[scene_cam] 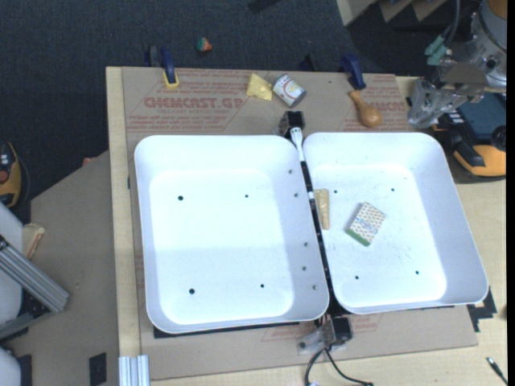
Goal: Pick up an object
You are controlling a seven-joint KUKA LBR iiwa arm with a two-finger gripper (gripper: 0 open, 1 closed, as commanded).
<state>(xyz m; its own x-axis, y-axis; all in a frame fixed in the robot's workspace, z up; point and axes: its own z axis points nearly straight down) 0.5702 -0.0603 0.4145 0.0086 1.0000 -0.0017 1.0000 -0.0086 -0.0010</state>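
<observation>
Gripper (426, 107) poised past the far right corner of the right bin (451, 175), outside its rim; grasp impossible to judge from here. Small patterned box (366, 223) lying tilted mid-floor in that bin, open room all round. Tan stick (323, 208) close against its left wall. Left bin (161, 167) alongside, rims touching.

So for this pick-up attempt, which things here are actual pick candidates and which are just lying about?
Part of the job:
- patterned small box in the right bin
- tan stick by that bin's left wall
- gripper, above the bench beyond the right bin

Lying about:
- yellow wedge, small can and wooden pear-shaped piece on the board behind the bins
- blue clamps
</observation>
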